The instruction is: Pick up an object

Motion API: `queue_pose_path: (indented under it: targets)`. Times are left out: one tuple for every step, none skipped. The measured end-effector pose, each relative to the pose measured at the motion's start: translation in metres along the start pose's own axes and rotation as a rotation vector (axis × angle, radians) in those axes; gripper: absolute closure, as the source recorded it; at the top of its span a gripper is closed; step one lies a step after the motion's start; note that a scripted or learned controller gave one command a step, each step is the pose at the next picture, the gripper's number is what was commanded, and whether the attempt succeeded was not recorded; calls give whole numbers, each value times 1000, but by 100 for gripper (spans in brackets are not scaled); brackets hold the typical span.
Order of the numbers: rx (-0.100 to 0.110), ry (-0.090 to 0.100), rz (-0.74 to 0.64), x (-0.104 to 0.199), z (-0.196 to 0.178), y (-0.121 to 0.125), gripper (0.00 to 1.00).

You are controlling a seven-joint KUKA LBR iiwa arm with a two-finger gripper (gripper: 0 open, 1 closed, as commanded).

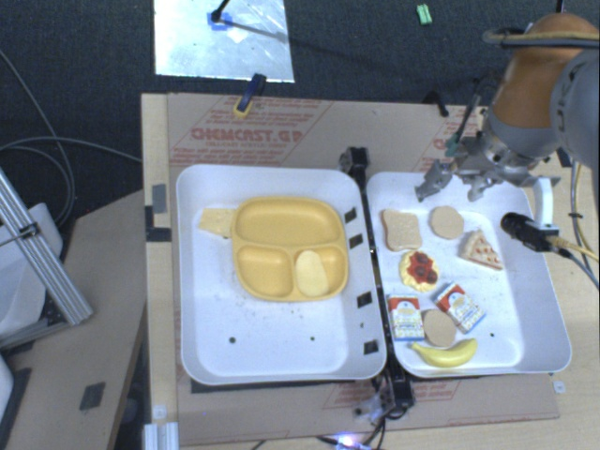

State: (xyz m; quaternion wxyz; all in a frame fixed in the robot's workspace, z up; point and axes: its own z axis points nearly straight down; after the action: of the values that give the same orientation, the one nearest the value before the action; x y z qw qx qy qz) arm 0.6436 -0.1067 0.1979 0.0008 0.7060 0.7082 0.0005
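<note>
My gripper (456, 187) hovers over the back edge of the right bin (544, 345), its two fingers spread apart with nothing between them. Just below it lie a slice of toast (401, 229) and a round tan cookie (446, 221). To the right sits a pizza wedge (482, 249). Further forward are a jam-topped round (420, 269), two small red-and-white cartons (404, 316) (460, 307), a brown disc (438, 326) and a banana (445, 352).
The left bin (206, 345) holds a yellow divided tray (246, 251) with a pale oval piece (311, 273) in its front right compartment, and a flat pale yellow slice (216, 221) beside the tray's left rim. A central divider (366, 251) separates the bins.
</note>
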Motion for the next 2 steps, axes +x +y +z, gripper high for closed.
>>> queue_pose_path:
  targets:
    - [2,3,4,4,117,-22,0]
    - [-7,-1,3,8,110,-53,0]
